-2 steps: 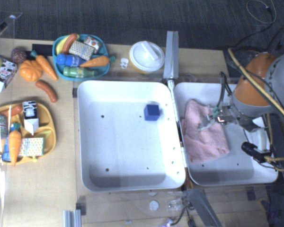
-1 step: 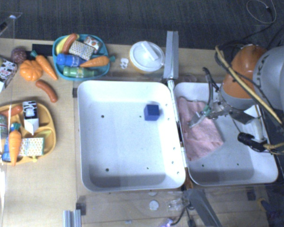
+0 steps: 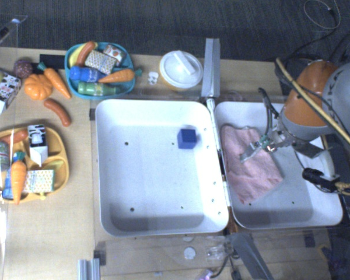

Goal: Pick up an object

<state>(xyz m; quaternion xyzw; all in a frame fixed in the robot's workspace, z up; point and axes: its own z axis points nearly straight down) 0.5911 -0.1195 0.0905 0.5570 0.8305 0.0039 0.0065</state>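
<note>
Your tool (image 3: pixel 252 151) sits low over the pink cloth (image 3: pixel 249 163) in the right bin (image 3: pixel 315 212), fingers slightly parted with fabric directly under the tips, likely placed for a pinch. Whether cloth is caught, you cannot tell. The blue cube (image 3: pixel 187 137) lies well off to the side, in the left bin (image 3: pixel 146 214).

One fixed overhead camera, slanted down, both bins (image 3: pixel 105 156)
</note>
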